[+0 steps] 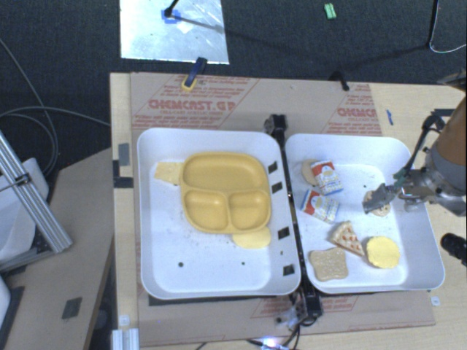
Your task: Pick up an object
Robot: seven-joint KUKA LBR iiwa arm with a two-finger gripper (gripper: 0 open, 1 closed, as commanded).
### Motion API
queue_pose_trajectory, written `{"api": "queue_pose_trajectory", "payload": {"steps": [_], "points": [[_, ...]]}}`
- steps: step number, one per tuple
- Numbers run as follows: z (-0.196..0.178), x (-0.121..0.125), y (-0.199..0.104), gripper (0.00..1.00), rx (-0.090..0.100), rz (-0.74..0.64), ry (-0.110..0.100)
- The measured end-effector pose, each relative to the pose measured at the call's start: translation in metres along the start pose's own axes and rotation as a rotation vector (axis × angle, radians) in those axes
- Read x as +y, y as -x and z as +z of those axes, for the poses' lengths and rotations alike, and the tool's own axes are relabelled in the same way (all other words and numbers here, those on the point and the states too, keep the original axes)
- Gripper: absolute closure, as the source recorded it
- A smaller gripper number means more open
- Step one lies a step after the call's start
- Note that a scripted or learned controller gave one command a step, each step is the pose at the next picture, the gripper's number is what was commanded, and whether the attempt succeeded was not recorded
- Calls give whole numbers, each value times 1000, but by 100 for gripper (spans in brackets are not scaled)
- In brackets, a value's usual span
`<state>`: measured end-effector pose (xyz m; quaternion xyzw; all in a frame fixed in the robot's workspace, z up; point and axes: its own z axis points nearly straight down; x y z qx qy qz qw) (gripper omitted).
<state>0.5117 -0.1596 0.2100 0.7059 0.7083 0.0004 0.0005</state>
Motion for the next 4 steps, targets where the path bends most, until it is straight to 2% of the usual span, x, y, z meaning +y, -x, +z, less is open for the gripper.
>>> {"api": "queue_pose_trajectory", "payload": {"steps": [1,2,3,4], "points": [[108,35,-83,0,5,-9,-7],[125,120,-65,0,-2,-4,9],[125,152,-73,0,0,-3,4],[114,152,-73,100,-2,-5,5]]}}
